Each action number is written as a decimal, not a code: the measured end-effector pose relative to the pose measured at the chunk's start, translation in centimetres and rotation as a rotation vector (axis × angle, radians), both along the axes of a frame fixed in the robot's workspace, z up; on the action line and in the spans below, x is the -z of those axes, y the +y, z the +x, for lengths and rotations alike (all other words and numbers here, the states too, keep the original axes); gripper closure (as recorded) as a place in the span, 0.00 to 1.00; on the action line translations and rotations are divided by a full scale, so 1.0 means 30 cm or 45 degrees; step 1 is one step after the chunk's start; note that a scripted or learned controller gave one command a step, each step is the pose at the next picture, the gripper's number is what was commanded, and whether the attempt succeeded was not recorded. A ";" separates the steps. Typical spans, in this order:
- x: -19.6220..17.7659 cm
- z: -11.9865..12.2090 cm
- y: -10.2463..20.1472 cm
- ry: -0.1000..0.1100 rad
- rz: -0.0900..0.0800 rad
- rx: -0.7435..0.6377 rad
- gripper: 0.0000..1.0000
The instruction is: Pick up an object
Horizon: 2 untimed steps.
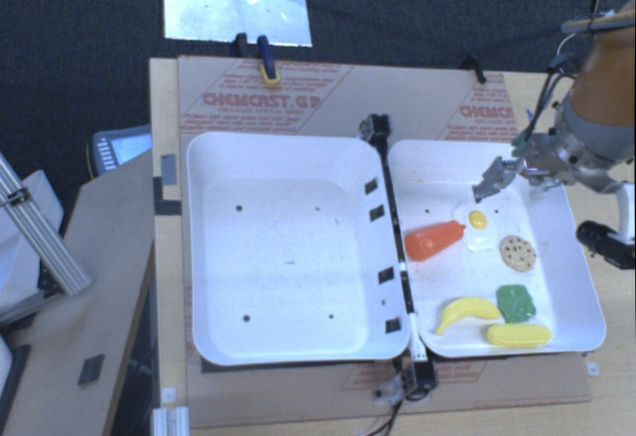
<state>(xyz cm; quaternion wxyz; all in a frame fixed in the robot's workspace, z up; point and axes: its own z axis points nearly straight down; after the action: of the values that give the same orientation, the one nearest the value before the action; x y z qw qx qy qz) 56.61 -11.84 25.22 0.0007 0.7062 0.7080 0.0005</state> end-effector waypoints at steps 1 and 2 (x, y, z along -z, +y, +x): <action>-0.525 0.106 0.157 -0.025 -0.002 -0.010 0.00; -0.529 0.099 0.148 -0.008 -0.001 -0.008 1.00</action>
<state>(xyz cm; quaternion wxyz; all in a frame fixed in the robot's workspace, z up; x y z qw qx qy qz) 59.59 -7.41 41.08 0.0031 0.7041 0.7101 0.0023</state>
